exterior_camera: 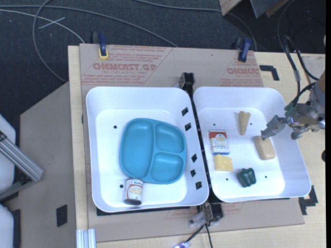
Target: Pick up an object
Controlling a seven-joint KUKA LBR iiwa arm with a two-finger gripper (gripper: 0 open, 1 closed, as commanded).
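Right bin (289, 182), near to far: green pepper (246, 176), yellow block (223, 163), carton (219, 141), tan loaf (266, 149), cone (243, 122). My gripper (282, 128) hovers beside the loaf; finger state indeterminate. The loaf is probably light, rigid plastic; I would grasp across its narrow sides.

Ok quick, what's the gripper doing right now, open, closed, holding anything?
Gripper: cannot be told. It sits over the right bin, just above the tan block, with nothing seen between its fingers.
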